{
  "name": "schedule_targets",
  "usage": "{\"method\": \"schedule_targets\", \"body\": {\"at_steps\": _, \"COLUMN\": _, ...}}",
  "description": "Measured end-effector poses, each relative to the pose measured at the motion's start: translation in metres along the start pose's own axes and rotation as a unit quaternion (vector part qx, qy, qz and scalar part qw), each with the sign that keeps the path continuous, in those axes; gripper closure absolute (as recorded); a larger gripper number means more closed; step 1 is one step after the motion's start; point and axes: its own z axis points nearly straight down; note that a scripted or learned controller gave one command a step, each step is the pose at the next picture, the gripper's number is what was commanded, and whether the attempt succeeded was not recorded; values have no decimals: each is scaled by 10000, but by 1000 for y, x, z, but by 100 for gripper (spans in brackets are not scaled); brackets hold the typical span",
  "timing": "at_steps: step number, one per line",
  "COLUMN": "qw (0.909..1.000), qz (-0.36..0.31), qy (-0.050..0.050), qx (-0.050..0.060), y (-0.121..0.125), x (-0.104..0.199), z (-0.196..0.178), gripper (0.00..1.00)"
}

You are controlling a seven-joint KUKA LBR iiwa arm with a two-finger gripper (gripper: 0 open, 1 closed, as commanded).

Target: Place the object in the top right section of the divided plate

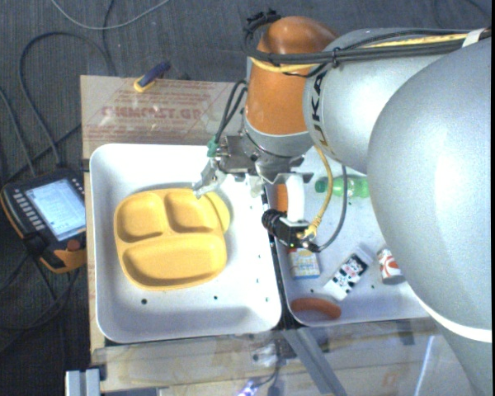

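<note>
Two white bins (107,304) on bench; carpeted floor (33,73).

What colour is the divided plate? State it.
Yellow-orange all over; the plate lies in the left bin, seen clearly in the camera view.

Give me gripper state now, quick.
Gripper: open or shut cannot be told from this view; it sits over the top right section of the yellow divided plate.

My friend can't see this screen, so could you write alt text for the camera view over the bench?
A grey and orange robot arm reaches from the right, its pincer at the upper right edge of a yellow divided plate in the left white bin. The right bin holds small items, including a green bottle.
</note>
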Motion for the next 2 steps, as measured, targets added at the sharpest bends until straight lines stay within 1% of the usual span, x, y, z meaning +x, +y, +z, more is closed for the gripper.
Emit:
{"method": "schedule_targets", "body": {"at_steps": 1, "qw": 9998, "qz": 206, "qy": -15, "qx": -5, "y": 31, "x": 40, "z": -32, "gripper": 0}}
{"method": "schedule_targets", "body": {"at_steps": 2, "qw": 9989, "qz": -466, "qy": -36, "qx": -13, "y": 11, "x": 28, "z": -55, "gripper": 0}}
